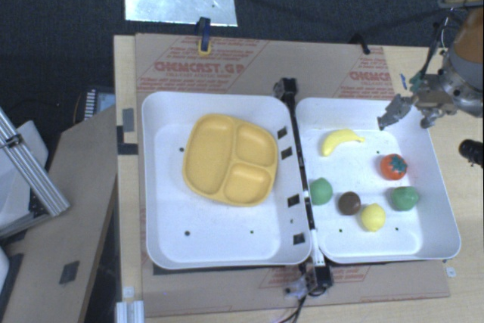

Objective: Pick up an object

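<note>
Right now our gripper [408, 113] hangs w/ jaws apart & nothing btwn them over the right bin's [439, 238] far edge, near the banana [340, 141] & tomato [392, 166], both prob. light, stiff, slick plastic, so we'd pinch the banana across its narrow middle.

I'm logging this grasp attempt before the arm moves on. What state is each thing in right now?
gripper: above the right bin's far edge, holding nothing
banana: lying in the right bin
tomato: resting, stem up
green ball: resting by the divider
brown ball: resting
lemon: resting beside the brown ball
green fruit: resting
yellow plate: flat in the left bin, compartments unfilled
</note>
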